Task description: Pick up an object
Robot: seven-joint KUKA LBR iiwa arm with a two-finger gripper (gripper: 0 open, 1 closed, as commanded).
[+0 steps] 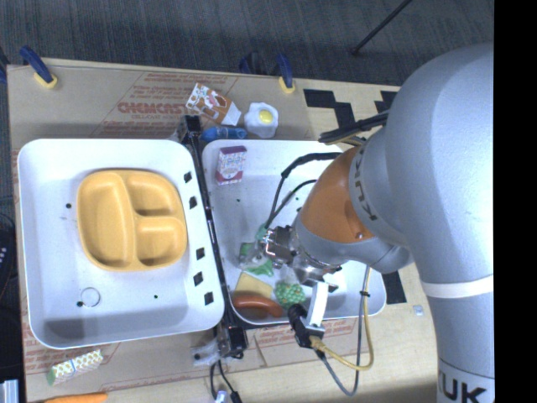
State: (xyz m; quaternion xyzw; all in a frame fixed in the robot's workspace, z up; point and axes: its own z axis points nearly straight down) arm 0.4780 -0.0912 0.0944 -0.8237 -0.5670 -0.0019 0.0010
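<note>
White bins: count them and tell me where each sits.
2. The left bin holds a yellow divided tray. The right bin lies beside it under the arm, holding a small carton and toy food; the arm hides part of it.

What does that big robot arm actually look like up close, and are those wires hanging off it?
The arm is thick, rounded and light grey, with an orange band just above the wrist. Black letters, cut off by the picture's edge, mark its base at the lower right. Thin black cables loop around the wrist, and a yellowish cable hangs below. The gripper is a small metal piece with dark parts.
</note>
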